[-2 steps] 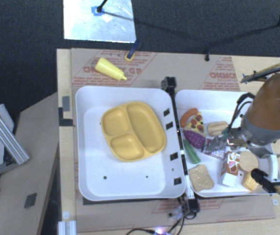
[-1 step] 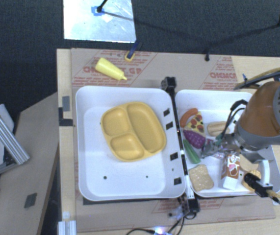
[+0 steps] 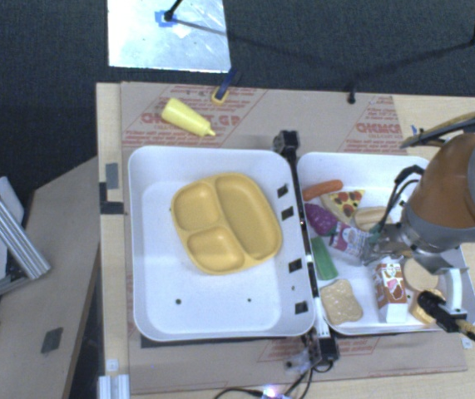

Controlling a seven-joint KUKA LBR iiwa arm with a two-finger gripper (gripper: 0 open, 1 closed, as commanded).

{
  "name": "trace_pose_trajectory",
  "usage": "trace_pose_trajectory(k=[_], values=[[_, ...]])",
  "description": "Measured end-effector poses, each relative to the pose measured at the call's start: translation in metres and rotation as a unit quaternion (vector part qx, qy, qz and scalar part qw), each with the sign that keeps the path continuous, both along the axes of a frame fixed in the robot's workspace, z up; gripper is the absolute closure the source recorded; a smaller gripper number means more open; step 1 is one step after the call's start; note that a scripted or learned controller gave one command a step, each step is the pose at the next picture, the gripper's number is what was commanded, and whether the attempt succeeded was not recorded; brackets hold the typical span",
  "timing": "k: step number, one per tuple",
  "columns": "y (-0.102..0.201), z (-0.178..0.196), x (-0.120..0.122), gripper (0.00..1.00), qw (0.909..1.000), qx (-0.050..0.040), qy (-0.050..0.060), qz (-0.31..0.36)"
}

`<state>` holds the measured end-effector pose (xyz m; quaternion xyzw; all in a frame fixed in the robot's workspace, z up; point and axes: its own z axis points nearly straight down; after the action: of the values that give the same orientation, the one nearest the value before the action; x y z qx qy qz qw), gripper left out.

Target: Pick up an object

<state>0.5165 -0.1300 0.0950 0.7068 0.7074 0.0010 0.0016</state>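
The right bin [image 3: 437, 163] holds several toy foods: an orange sausage [image 3: 324, 189], a pizza slice [image 3: 348, 199], a purple eggplant [image 3: 320, 219], a green piece [image 3: 324, 260], a tan slice of bread [image 3: 340, 301] and a red-and-white packet [image 3: 391, 288]. My gripper [image 3: 378, 247] is down inside this bin near its middle, just right of a crinkled wrapper [image 3: 349, 239] and above the packet. The arm's orange band [image 3: 453, 183] covers the bin's right part. Nothing is seen lifted.
The left bin [image 3: 150, 223] carries a yellow divided plate [image 3: 223, 221]. A yellow squeeze bottle [image 3: 185, 115] lies on the cardboard behind the bins. A black clamp strip [image 3: 298, 223] runs between the two bins. A round brown item [image 3: 427, 304] sits at the right bin's front corner.
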Motion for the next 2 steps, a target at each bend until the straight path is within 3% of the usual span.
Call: trace_pose_trajectory(k=[2], values=[[0.002,0.101,0.011,1.0,1.0,-0.0005,-0.002,0.002]])
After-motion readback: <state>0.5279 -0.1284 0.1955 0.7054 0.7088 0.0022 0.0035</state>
